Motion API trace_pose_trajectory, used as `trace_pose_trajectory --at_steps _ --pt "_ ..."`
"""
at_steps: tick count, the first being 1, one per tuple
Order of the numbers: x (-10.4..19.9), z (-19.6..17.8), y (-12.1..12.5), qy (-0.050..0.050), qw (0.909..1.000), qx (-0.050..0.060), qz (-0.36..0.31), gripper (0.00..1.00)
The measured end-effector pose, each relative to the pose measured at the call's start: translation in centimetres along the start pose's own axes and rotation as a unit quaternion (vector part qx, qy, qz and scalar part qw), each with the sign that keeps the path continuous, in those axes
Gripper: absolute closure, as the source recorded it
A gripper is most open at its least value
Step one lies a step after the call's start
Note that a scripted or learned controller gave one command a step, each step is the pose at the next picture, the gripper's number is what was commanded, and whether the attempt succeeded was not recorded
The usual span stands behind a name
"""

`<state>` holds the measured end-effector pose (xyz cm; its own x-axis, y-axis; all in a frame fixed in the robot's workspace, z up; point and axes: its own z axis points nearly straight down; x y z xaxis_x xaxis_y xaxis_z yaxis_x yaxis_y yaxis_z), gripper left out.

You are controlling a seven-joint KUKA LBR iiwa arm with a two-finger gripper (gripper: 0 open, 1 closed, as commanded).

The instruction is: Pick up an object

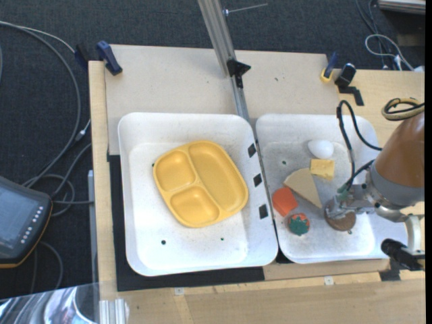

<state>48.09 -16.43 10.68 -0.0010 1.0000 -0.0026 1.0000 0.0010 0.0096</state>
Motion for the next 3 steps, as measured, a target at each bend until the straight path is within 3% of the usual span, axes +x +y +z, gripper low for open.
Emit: trace_pose_trajectory --at_steps 3 --pt "1.3 -14.5 -0.1 0.0 1.0 0.001 -0.001 1.0"
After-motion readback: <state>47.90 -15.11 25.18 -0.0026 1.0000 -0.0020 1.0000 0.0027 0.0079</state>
